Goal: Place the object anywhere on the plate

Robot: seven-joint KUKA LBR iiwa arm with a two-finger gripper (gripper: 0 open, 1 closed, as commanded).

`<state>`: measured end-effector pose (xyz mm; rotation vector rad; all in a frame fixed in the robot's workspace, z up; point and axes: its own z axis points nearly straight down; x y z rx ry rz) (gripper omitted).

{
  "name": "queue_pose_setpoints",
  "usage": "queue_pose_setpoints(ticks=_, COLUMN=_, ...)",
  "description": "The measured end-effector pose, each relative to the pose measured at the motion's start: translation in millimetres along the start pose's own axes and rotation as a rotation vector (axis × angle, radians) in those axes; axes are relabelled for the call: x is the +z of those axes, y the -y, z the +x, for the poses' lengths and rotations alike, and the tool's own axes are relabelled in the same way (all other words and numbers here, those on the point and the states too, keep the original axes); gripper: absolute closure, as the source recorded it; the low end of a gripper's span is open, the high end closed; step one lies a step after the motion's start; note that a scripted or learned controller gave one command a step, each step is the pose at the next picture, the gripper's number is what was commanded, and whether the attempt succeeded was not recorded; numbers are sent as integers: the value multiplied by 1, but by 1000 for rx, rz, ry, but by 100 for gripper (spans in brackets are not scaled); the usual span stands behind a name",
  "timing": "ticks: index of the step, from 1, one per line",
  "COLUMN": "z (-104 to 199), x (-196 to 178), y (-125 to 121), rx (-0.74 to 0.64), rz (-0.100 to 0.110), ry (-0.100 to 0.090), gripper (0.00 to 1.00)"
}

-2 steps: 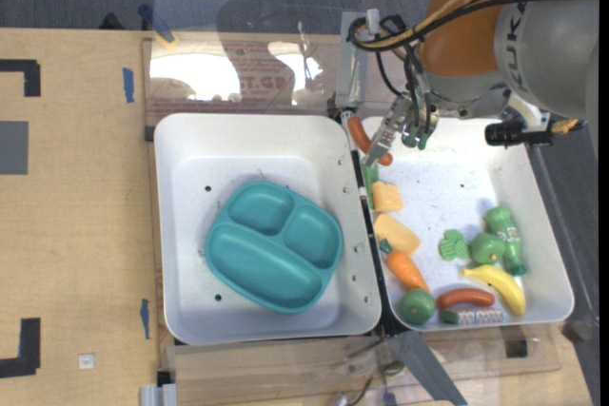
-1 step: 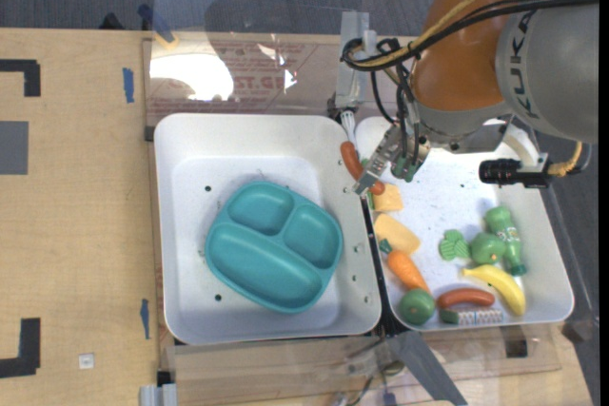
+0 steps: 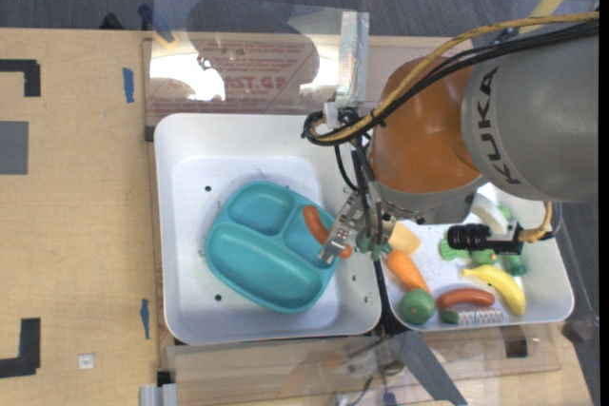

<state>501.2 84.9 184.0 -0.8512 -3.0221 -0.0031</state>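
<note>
A teal divided plate point(image 3: 262, 257) lies in the left white bin point(image 3: 181, 204). An orange-red sausage-shaped piece point(image 3: 314, 223) sits slantwise over the plate's right rim, partly above its small upper compartment. My gripper point(image 3: 337, 241) hangs over that same rim, and its metal fingers point(image 3: 333, 249) are closed around the piece's lower end. A bit of orange shows on the far side of the fingers. The grey arm with its orange band reaches in from the right and hides the divider between the bins.
The right bin point(image 3: 561, 295) holds a carrot point(image 3: 407, 271), a green round fruit point(image 3: 416, 305), a red sausage point(image 3: 464, 298), a banana point(image 3: 501, 286) and a yellow block point(image 3: 404, 237). A clear plastic sheet point(image 3: 247, 62) lies behind the left bin.
</note>
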Motion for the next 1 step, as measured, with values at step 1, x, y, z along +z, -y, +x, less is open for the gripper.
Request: queue_pose_setpoints(ticks=1, z=-2, x=-1, y=2, rx=4, rz=0, ry=2, gripper=0)
